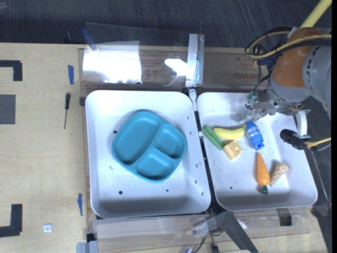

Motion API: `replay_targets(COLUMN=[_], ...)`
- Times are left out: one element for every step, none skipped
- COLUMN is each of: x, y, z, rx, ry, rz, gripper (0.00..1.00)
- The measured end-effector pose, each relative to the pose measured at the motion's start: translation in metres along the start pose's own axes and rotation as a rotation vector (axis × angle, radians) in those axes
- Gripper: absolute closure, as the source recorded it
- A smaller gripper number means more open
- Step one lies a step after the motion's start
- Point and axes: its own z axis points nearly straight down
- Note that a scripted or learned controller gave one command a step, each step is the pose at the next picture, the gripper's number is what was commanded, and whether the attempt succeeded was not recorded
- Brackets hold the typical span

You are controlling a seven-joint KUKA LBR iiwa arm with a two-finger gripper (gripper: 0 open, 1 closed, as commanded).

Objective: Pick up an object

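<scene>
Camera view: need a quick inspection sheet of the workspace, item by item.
Surface: light wooden bench bearing left bin and right bin side by side.
Job's things: in the right bin, banana touching a green vegetable, yellow cheese-like block, blue bottle-shaped toy, carrot, tan shell-like piece.
Clutter: blue divided plate in the left bin.
Gripper: gripper at the right bin's back edge, above the blue toy; finger state unclear.
Cables: yellow and black loops beside the orange band.
Surroundings: screwdriver on the bench; clear plastic sheet behind the bins.
</scene>
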Motion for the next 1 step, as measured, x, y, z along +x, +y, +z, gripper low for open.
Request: replay_targets(x=[0.0465], y=[0.0256], z=[-0.1011], rx=[-0.004], ry=[-0.001], rz=[-0.549], gripper=[1.0])
